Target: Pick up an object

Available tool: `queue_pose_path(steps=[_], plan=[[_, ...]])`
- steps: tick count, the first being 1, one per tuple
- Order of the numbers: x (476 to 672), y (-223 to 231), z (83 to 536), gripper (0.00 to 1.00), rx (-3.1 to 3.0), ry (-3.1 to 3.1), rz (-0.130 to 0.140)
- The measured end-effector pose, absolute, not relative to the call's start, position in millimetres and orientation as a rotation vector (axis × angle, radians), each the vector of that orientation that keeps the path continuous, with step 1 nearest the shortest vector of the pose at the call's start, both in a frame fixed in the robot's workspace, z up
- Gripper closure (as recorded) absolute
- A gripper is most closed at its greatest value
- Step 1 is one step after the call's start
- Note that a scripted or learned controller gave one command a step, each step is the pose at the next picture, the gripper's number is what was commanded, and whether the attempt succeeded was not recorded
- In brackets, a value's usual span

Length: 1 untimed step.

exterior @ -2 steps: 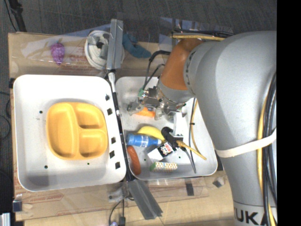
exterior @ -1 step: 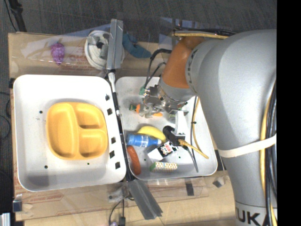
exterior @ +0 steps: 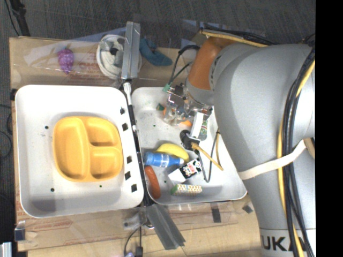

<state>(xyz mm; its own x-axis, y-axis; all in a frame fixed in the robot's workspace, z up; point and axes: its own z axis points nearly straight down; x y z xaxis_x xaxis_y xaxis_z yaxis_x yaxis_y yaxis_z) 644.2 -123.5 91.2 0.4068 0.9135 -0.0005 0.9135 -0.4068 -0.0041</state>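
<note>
While the grey arm [exterior: 257,116] leans in from the right, its gripper [exterior: 179,108] hangs low over the far end of the right-hand bin [exterior: 228,189]. How the gripper is set cannot be told from this slanted overhead view, since its metal parts blur together with small clutter under it, and nothing can be seen held in it. Judging by that, the pick is not yet done: the reach is made, but a grasp and a lift remain.

Loose things lie nearer the front of the same bin, apart from the gripper. A yellow banana [exterior: 172,150] rests against a blue bottle [exterior: 161,159]. Just in front of them sit a black and white card box [exterior: 187,170], a brown oval thing [exterior: 153,180] by the bin's left wall, and a small patterned packet [exterior: 187,189]. Any of these could be the thing to pick up.

Across the divide, the left-hand bin [exterior: 32,143] holds a yellow divided tray [exterior: 88,147].

Much of the right bin's far and right side is covered by the arm's bulk. A small orange speck [exterior: 159,107] beside the gripper is too small to name.
</note>
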Motion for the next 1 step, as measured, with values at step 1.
queue_pose_path(steps=[1], plan=[[641.4,-192.3,92.8,1.0,-2.123,-2.317,0.0]])
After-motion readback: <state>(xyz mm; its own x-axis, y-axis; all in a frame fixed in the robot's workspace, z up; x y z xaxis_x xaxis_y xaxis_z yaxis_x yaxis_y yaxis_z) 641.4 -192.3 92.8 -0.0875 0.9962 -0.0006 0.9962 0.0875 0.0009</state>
